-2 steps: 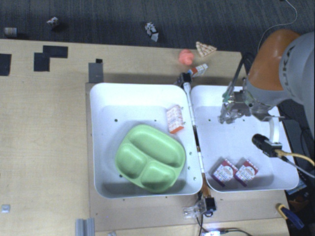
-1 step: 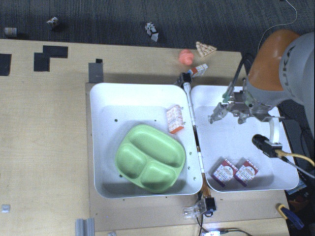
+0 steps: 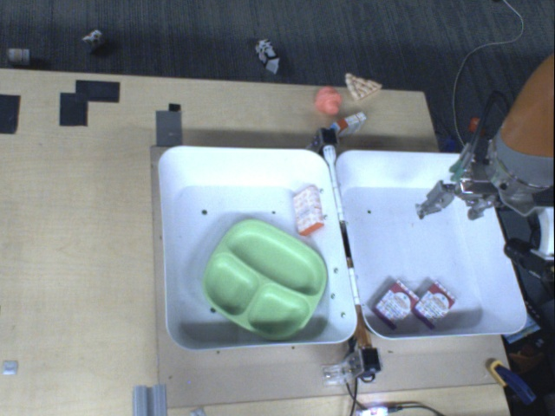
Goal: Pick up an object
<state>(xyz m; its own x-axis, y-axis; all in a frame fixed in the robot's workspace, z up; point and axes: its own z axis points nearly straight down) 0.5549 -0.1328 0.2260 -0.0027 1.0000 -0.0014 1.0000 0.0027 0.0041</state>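
**Gripper poised over the right bin, packets lying nearer the camera**

We saw the gripper (image 3: 451, 199) hanging over the far right part of the right bin (image 3: 381, 232), its two fingers spread apart with nothing between them. The grey arm (image 3: 525, 159) came in from the right edge.

The likeliest targets, as we judged it, were two small red-and-white packets (image 3: 414, 302) lying side by side and touching, near the front wall of that same bin. From the gripper they lay toward the camera and slightly left, so the coming move would turn on travelling forward along the bin before descending. The pair's long axis ran roughly left to right, which suggested closing across the short side of one packet.

In the left bin (image 3: 186, 232) we noted a green divided tray (image 3: 264, 277) tilted against the front portion, and a small orange-and-white packet (image 3: 307, 211) near the dividing wall. Both sat well apart from the gripper, across the rim between bins, and looked the less convenient choice.
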